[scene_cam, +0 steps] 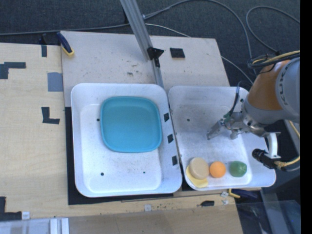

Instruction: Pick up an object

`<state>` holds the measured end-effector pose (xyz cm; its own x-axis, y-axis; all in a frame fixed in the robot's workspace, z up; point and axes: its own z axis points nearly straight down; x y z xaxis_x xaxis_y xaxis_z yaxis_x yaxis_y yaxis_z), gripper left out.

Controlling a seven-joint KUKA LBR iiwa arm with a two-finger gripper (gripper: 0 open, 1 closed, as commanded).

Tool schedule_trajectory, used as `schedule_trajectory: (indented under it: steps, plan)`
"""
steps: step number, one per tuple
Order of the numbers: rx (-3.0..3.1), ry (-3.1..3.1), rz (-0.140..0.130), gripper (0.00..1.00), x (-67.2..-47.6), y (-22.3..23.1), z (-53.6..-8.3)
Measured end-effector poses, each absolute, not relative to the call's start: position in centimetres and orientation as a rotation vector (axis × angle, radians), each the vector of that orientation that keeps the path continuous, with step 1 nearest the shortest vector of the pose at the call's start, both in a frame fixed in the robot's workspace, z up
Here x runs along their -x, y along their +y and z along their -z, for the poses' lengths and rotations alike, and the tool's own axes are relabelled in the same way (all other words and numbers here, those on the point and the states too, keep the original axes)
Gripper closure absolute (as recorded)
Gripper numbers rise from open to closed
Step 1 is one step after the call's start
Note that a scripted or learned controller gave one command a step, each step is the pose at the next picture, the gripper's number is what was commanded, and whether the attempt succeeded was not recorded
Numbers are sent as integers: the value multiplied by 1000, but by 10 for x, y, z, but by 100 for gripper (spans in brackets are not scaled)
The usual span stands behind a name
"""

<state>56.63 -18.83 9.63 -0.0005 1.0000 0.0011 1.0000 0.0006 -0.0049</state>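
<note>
At the near edge of the right bin three small things lie in a row: a tan round piece resting on a yellow one, an orange ball just beside it, and a green object at the right. The gripper is above the bin floor, behind these objects and apart from them; its fingers are spread and hold nothing. A blue plate lies in the left bin.
</note>
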Motion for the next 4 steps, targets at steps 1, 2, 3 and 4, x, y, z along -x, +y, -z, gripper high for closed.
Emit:
schedule_trajectory:
  steps: [1, 2, 3, 4]
  plan:
    - [2220, -2223, -1, 100, -568, -188, -109]
    - [2223, -2225, 4, 100, -565, -180, -165]
    - [2223, -2225, 3, 100, -573, -180, -211]
    - [2223, -2223, 2, 100, -570, -180, -253]
